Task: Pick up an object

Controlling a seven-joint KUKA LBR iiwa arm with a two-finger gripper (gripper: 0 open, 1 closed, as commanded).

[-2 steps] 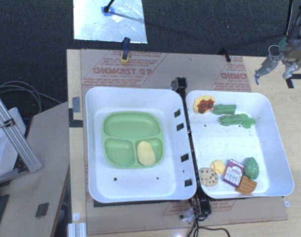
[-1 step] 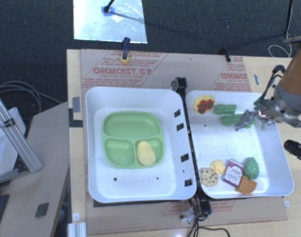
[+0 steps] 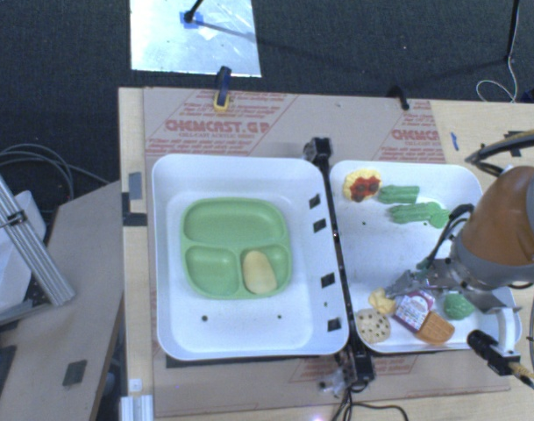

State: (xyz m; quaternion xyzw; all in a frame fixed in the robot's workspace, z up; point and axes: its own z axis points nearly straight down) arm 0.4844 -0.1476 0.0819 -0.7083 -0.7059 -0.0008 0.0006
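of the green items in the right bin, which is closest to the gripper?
The small round green piece, right beside the gripper near the bin's front edge. The two long green ones lie toward the back.

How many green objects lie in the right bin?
3: two long green pieces side by side, one near the bin's far edge, another just below it, and a small green object beside the gripper. The arm may hide more.

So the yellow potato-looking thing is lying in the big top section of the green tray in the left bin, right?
Not quite. The yellow potato-looking thing does lie in the green tray in the left bin, but in the tray's lower right small section, not the big top one. The camera view shows this.
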